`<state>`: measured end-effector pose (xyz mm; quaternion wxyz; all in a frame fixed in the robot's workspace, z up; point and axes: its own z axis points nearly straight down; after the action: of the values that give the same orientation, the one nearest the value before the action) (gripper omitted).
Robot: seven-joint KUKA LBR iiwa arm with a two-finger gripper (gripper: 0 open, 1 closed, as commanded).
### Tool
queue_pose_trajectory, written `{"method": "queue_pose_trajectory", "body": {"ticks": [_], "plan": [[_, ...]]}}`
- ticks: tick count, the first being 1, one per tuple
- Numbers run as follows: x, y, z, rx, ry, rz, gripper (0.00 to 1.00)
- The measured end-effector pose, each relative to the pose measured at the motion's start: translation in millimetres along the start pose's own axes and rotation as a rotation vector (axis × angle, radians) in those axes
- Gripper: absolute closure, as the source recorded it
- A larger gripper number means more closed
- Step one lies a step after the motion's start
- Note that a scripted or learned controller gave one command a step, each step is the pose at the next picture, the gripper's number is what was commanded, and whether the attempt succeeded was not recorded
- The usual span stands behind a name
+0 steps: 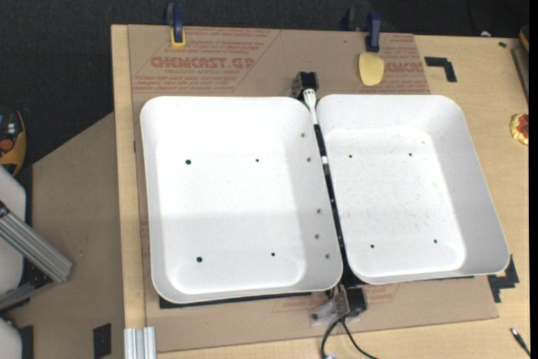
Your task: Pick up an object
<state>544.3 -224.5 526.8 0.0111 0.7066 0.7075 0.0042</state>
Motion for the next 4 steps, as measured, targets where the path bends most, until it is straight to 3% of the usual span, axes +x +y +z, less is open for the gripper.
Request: {"method": "queue_pose_trajectory", "body": {"ticks": [1,2,3,4], "plan": [[116,-2,137,0.034,0.016,-0.009,1.0],[144,36,227,0.029,0.012,-0.003,1.0],[145,53,230,0.019,0.008,0.0,1.0],[96,63,160,0.011,0.005,0.005,1.0]]}}
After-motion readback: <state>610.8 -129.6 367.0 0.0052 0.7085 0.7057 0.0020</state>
